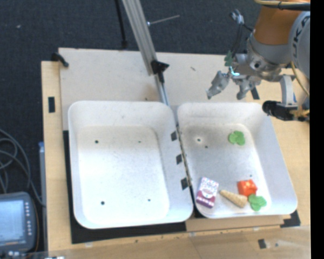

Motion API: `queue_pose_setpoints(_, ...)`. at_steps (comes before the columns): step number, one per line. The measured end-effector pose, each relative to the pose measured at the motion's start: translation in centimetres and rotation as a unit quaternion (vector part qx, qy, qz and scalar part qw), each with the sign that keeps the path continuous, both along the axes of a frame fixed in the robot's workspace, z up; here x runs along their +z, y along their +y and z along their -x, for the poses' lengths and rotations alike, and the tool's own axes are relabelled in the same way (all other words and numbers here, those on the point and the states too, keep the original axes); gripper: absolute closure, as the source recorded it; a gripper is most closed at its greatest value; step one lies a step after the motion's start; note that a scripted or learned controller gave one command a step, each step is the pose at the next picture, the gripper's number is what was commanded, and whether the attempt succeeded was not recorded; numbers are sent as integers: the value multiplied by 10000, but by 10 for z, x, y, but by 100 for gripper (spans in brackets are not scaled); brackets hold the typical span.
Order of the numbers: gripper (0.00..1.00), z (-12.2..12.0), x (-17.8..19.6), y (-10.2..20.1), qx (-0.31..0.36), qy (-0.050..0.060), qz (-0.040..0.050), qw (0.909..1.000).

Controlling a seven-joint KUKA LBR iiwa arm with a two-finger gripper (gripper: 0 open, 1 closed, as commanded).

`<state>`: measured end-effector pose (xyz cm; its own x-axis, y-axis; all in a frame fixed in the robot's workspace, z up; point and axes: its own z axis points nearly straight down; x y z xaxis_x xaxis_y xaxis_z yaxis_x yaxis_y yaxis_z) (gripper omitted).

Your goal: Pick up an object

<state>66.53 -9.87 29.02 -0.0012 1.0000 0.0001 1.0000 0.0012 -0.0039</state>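
Note:
My gripper (pixel 230 88) hangs above the far edge of the right bin (pixel 270 128), open with its two fingers spread and nothing between them. In the right bin lie a small green piece (pixel 237 138) near the far side, and along the near side a purple and white box (pixel 207 192), a tan cone-shaped piece (pixel 234 198), a red piece (pixel 247 187) and another green piece (pixel 257 202). The gripper is well above and behind all of them.
The left bin (pixel 75 144) stands beside the right one, sharing a middle rim with black clips. A slanted metal pole (pixel 143 34) rises behind the bins. A monitor (pixel 8 220) sits at the lower left, off the bench.

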Motion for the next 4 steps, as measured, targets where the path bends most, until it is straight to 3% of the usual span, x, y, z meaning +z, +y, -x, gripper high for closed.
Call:
queue_pose_setpoints(1,0,-1,3,0,6,-24,8,10000)
queue_pose_setpoints(2,0,3,-51,8,11,0,9,10000)
queue_pose_setpoints(4,0,17,-159,-9,-21,5,12,10000)
